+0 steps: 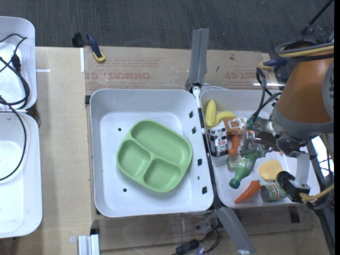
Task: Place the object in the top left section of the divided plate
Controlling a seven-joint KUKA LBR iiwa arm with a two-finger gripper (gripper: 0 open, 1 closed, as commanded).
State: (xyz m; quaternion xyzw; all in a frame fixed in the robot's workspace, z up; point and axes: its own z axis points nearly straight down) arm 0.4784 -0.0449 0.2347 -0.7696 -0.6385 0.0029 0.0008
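The task does not name its object, and the right bin (311, 193) holds a crowded heap of toy food, so which piece is meant is a judgement: the gripper (245, 138) hangs over the middle of the heap, just above an orange-and-white carton (234, 125) and a green bottle (241, 171), and one of these seems the likeliest target. How far the gripper is open I cannot tell, since clutter and cables mask it, and nothing can be seen held in it. The pieces look like hollow plastic: light, stiff, smooth and rather slippery, not fragile. The bottle would be best taken across its body, not its narrow neck; the carton across its flat sides. At 11 o'clock from the gripper lie two yellow bananas (211, 112), curved and apt to roll. At 9 o'clock is a small black-and-white box (218, 141); at 4 o'clock a yellow disc (270, 169); at 6 o'clock an orange carrot (248, 192) and, beside it, a small labelled can (272, 192) whose print is too small to read. The green divided plate (154, 155) sits in the left bin (103, 142), well apart at 9 o'clock, its sections bare. On the desk (58, 142) beyond the bins, a cardboard strip (135, 68) carries faint red lettering, upside down and not reliably legible.
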